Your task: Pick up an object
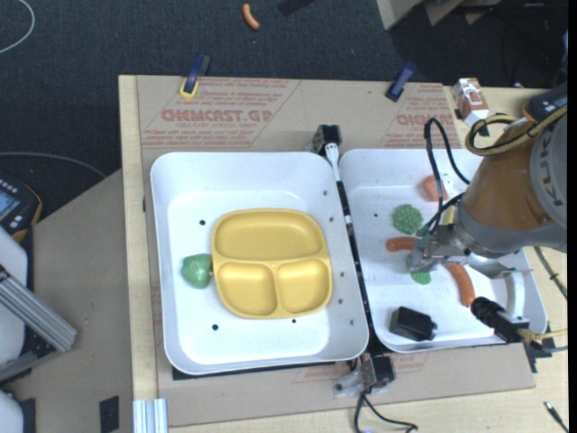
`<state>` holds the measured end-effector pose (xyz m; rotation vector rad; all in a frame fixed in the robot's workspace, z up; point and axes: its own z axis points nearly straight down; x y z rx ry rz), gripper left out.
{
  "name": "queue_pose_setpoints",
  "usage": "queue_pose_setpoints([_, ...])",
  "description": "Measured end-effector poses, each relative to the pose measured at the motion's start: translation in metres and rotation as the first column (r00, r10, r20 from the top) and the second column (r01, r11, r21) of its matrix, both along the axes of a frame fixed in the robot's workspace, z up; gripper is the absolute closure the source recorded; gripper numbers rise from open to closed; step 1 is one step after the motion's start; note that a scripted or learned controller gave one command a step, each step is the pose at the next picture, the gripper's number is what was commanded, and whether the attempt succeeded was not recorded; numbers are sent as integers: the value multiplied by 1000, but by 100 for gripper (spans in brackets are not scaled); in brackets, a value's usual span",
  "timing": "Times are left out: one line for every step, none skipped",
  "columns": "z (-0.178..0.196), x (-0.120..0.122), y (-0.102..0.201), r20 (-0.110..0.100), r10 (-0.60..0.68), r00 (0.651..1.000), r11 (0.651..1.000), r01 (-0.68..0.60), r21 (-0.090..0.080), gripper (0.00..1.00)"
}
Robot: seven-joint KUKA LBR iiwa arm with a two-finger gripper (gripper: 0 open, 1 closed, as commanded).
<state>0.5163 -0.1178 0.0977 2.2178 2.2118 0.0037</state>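
My gripper [422,262] is low in the right bin [379,188], under the grey arm with its orange band. Its tip sits right over a small green piece [421,277]. Close by lie a green broccoli-like toy [407,216], a thin orange carrot stick [400,244], an orange sausage [462,284] and a reddish piece [431,188] partly behind cables. A black block [413,323] lies near the bin's front. The arm hides how the fingertips stand.
The left bin [171,188] holds a yellow three-compartment plate [270,262] and a green lump [196,270] at its left side. A black clip joins the bins at the back [326,138]. Cables trail over the right bin's far edge.
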Motion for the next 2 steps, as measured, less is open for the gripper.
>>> queue_pose_setpoints([48, -6, 5, -2, 4, 1000, 1000, -4, 3, 100])
queue_pose_setpoints([112, -5, 7, -1, 4, 1000, 1000, -4, 3, 100])
